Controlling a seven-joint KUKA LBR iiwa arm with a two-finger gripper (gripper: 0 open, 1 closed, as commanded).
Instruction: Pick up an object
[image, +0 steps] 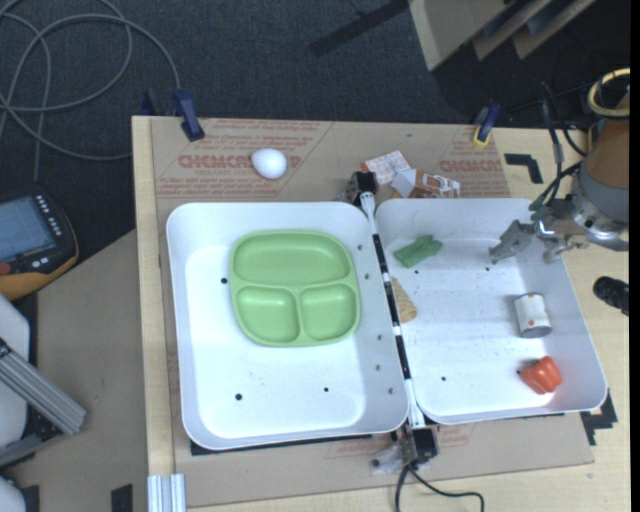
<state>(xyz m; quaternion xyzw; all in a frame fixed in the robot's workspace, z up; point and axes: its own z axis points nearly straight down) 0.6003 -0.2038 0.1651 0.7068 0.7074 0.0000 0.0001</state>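
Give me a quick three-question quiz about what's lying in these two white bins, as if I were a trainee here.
1. True or false: the green tray lies in the left bin.
2. Which thing lies nearest the gripper? A) orange piece B) silver cylinder C) green block
3. Fill in: the white ball rests on the ____, outside both bins.

Key: 1 true; 2 B; 3 cardboard.

Brown cardboard-covered bench (160, 300) occupied by two shallow white plastic bins (195, 330) side by side; small white egg-shaped object (268, 162) seen at 11 o'clock.
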